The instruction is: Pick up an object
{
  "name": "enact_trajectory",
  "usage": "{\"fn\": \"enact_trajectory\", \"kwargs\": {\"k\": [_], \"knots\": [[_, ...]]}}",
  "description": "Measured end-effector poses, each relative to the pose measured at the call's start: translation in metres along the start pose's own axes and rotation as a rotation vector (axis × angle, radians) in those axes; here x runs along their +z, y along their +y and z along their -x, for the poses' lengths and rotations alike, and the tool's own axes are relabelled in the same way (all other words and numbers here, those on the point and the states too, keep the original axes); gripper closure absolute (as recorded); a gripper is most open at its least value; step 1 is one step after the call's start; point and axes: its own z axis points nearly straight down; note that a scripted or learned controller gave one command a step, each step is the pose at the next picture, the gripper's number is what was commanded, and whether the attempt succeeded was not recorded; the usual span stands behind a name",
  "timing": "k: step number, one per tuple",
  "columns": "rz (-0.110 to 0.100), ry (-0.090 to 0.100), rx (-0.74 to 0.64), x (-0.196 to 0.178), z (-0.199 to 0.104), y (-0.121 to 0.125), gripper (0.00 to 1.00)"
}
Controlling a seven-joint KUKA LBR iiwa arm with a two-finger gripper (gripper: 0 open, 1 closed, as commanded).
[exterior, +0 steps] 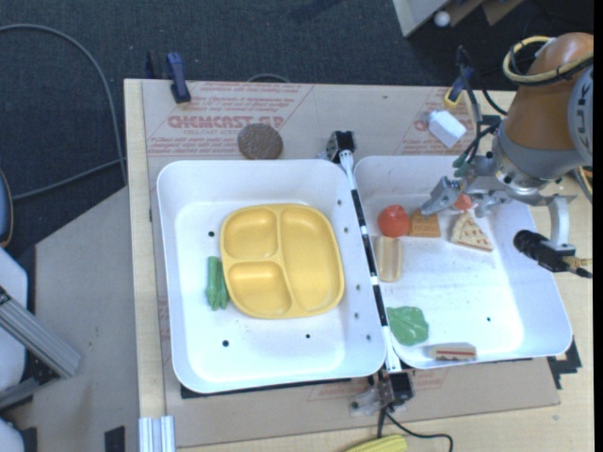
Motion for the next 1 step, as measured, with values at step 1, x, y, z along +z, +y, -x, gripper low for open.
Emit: {"fn": "enact_trajectory", "kwargs": {"k": [1], "knots": [[0.002,-0.001,0.001,0.0618,0.0343,0.0387,0.00]]}}
